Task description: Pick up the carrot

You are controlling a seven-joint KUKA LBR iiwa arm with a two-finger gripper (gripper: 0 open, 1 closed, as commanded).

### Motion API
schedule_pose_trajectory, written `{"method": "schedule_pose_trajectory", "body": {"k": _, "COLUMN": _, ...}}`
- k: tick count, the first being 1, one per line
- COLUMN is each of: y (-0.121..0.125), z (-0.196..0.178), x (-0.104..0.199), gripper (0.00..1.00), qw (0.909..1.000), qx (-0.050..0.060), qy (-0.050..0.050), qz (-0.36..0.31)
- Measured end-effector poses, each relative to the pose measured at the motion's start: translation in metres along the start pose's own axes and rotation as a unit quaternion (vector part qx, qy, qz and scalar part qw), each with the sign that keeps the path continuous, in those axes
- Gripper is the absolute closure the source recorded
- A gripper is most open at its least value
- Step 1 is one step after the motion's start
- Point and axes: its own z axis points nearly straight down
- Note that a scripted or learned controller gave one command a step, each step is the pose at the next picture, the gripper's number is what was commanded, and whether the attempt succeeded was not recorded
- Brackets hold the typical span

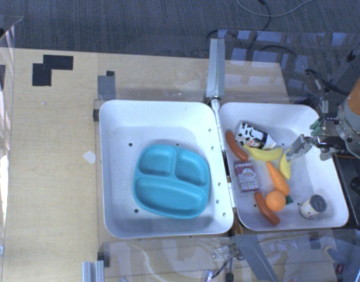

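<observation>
Camera view: right bin (338, 207) holds carrot (278, 178), banana (266, 154).

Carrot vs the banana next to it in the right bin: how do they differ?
The carrot is orange and tapers to a point; the banana is yellow and curved. The carrot runs diagonally down the bin; the banana lies nearly crosswise above it. The carrot's lower end meets an orange; the banana rests against a black-and-white carton. Both lie flat in the right bin.
</observation>
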Motion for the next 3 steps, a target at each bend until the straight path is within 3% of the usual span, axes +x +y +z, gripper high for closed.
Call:
{"method": "schedule_pose_trajectory", "body": {"k": 1, "y": -0.012, "z": 0.162, "x": 0.008, "gripper": 0.0, "qw": 0.997, "qx": -0.009, "qy": -0.002, "qz": -0.077}}
{"method": "schedule_pose_trajectory", "body": {"k": 2, "y": -0.01, "z": 0.152, "x": 0.008, "gripper": 1.0, "qw": 0.9969, "qx": -0.011, "qy": -0.002, "qz": -0.078}}
{"method": "schedule_pose_trajectory", "body": {"k": 3, "y": 0.01, "z": 0.044, "x": 0.065, "gripper": 1.0, "qw": 0.9961, "qx": -0.001, "qy": 0.0, "qz": -0.088}}
